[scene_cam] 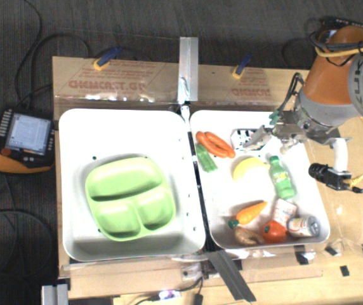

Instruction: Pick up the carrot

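Note:
The carrot (252,211) is orange with a green leafy end and lies tilted in the lower middle of the right bin (216,189). My gripper (247,138) hovers over the upper part of that bin, well above the carrot in the view. Its metal fingers (239,133) point left, spread open, with nothing between them. A yellow lemon (248,167) lies between the gripper and the carrot.
Orange sausages (214,143) and a green vegetable (205,159) lie by the right bin's left wall. A green bottle (282,178), a small white carton (285,210), a can (303,226), a tomato (273,232) and a brown item (247,236) crowd the carrot. The left bin (73,145) holds a green divided tray (131,197).

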`<state>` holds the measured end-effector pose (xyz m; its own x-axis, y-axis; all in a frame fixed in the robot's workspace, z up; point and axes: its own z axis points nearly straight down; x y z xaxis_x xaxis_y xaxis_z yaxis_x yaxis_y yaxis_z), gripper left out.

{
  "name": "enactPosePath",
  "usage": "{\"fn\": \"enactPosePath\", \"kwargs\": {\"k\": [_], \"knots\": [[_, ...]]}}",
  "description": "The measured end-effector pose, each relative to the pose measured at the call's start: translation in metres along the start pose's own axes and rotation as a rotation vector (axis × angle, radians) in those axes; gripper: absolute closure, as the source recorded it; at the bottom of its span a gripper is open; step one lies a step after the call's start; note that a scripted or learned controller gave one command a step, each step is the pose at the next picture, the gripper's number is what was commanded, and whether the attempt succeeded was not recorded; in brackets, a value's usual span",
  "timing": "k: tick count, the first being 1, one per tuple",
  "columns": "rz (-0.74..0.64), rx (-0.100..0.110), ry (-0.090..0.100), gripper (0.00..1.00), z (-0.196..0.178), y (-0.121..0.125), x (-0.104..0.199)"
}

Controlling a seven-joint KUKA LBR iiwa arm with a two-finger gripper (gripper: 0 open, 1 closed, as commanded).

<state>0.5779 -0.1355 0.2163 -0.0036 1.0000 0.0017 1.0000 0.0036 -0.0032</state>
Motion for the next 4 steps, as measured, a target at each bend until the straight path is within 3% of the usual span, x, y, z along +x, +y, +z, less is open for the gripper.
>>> {"fn": "enactPosePath", "kwargs": {"k": [1,2,3,4], "knots": [[0.013,0.002,0.0,0.0,0.106,-0.048,0.027],[0.001,-0.007,-0.002,0.0,0.124,-0.082,-0.016],[0.014,-0.022,-0.01,0.0,0.126,-0.089,-0.01],[0.127,-0.019,-0.001,0.0,0.127,-0.089,-0.011]]}}
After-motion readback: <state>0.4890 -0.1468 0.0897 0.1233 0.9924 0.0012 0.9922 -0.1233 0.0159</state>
